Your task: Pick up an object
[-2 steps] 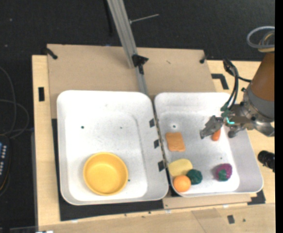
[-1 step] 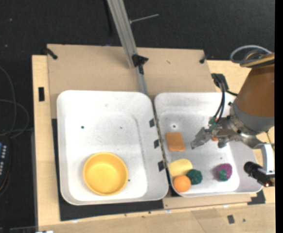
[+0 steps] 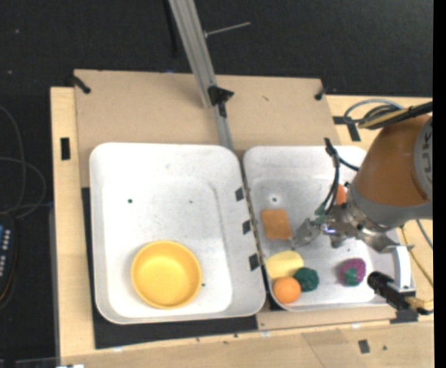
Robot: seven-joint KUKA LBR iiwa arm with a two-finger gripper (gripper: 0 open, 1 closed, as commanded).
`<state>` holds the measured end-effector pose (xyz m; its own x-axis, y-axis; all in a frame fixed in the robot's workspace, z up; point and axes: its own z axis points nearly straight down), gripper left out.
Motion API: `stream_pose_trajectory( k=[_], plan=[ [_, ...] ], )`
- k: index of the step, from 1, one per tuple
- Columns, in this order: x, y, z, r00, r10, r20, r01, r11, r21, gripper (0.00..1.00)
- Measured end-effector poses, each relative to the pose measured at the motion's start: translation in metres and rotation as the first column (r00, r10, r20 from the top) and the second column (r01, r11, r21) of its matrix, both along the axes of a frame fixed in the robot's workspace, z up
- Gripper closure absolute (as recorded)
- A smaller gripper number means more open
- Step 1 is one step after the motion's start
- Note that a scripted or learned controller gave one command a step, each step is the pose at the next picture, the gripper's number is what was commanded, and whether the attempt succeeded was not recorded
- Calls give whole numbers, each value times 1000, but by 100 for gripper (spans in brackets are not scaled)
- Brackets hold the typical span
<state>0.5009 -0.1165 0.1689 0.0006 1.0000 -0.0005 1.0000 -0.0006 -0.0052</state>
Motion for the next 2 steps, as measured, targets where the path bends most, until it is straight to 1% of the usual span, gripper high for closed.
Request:
stream_pose_trajectory(
  k=[1, 2],
  plan=[
    [10, 0, -48, 1000, -1, 5, 1, 1000, 0, 0],
    [12, 0, -37, 1000, -4, 10, 4, 1000, 2, 100]
  ],
)
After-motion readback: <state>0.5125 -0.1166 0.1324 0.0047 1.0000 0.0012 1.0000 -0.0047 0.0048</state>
